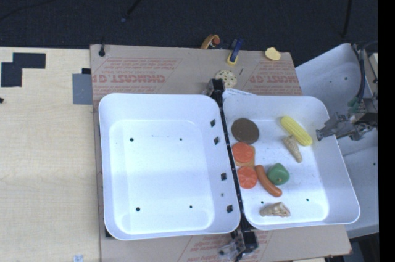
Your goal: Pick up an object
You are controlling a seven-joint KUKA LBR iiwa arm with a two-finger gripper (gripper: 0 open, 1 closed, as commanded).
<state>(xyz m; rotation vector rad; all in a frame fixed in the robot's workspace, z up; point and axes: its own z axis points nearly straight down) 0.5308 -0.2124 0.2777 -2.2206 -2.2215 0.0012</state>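
The right bin (336,193) holds several toy foods. A brown disc (245,130) lies near its left wall, with two orange-red slices (244,154) (247,177) below it. An orange carrot-like stick (268,181) touches a green pepper (279,174). A yellow corn cob (296,130) sits at the upper right beside a beige piece (292,148). Another pale lump (274,210) rests near the front wall. My gripper (328,129) hangs at the bin's right rim, just right of the corn, with nothing visibly in it.
The left bin (111,131) stands beside the right one on a cardboard sheet (154,73). Small items lie behind the bins: a spotted disc (226,77), a blue-yellow piece (234,52), a yellow lump (273,54). A white surface (327,73) sits at the right.
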